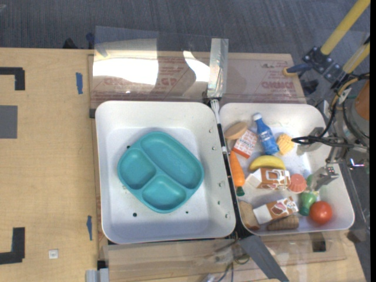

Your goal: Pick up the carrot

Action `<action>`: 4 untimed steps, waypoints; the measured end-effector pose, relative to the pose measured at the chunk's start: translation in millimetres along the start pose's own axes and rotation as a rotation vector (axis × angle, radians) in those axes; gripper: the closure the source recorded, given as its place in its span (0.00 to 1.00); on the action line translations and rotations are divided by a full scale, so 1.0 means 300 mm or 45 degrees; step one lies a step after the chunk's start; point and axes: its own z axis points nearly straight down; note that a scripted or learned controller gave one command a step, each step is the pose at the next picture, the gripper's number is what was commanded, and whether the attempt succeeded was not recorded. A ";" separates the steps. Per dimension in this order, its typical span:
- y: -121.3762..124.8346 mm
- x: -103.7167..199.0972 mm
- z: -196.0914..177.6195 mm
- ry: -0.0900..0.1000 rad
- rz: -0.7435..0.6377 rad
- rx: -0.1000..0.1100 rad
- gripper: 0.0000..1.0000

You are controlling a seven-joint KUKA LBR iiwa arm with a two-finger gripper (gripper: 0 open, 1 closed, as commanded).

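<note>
The claw is seen low over the right side of the right bin, above bare white floor just right of a pinkish item. How far its fingers are parted cannot be told from this view, and nothing is seen held between them.

From the left, a wooden bench top is observed, marked with black corner brackets and strips of blue tape. The left bin is found to contain a teal divided plate with three compartments.

The carrot is located in the right bin, lying lengthwise along its left wall, well apart from the claw. To its right are noted a blue bottle, a banana, two small cartons, a green item and a red tomato near the front right corner.

Behind the bins a clear panel and grey carpet are recorded; yellow bars are seen at the upper right.
</note>
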 end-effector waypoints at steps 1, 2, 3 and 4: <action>-0.063 -0.099 0.436 -0.011 -0.179 0.003 0.00; -0.132 -0.364 0.479 -0.007 -0.549 0.000 0.00; -0.198 -0.418 0.480 -0.005 -0.125 -0.006 0.00; -0.115 -0.431 0.480 -0.002 -0.128 -0.003 0.00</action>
